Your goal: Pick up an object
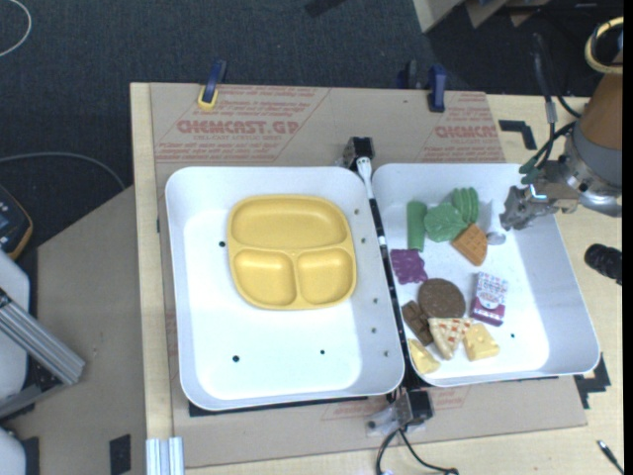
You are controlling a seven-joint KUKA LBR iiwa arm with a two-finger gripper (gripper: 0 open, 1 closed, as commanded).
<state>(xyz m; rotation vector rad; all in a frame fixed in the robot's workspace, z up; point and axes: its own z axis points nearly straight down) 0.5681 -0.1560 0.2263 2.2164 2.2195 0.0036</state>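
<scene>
Because the toy food in the right bin (569, 295) lies packed together, a grasp there could easily go wrong: fingers coming down on one piece may knock or pinch a neighbour, or close on nothing. Taking that bin as the landmark, the gripper (522, 209) hangs over its upper right part, beside the rim, and nothing shows between its fingers; whether they stand wide or narrow I cannot tell at this size. The nearest pieces sit left of it, toward the bin's upper middle: a green leafy piece (453, 216), a green block (416, 224) and an orange wedge (472, 244) touching the leaf. Lower in the bin lie a brown round patty (441, 297), a purple piece (407, 263), a small printed packet (490, 298), a pizza slice (448, 335) and a cheese wedge (482, 342), the last few crowded near the bottom edge. Flat pieces like the patty look hard to get fingers under.

Left of the landmark sits the other bin (198, 295), holding a yellow divided plate (293, 249). Both rest on a cardboard-covered bench (287, 117) held by clamps along the far edge. Beyond lies dark carpet (99, 28) with loose cables.
</scene>
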